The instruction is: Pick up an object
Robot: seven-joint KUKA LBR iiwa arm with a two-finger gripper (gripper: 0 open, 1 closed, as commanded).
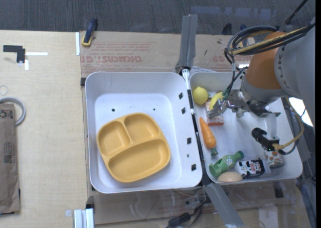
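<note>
My gripper [226, 107] hangs low in the right bin [288, 172], near its back left corner. It is right over a yellow banana-like piece [215, 100] and a small reddish box [215, 119]. A yellow lemon [199, 94] lies just left of it. An orange carrot [207, 132] lies in front of the gripper, along the bin's left wall. Nothing is seen held.
A green bottle [225, 162], a beige oval [229, 177], a black-and-white carton [250, 167] and a small can [274, 159] lie along the right bin's front. The left bin [95, 121] holds a yellow divided plate [133, 145]. A metal divider [188, 41] stands between the bins at the back.
</note>
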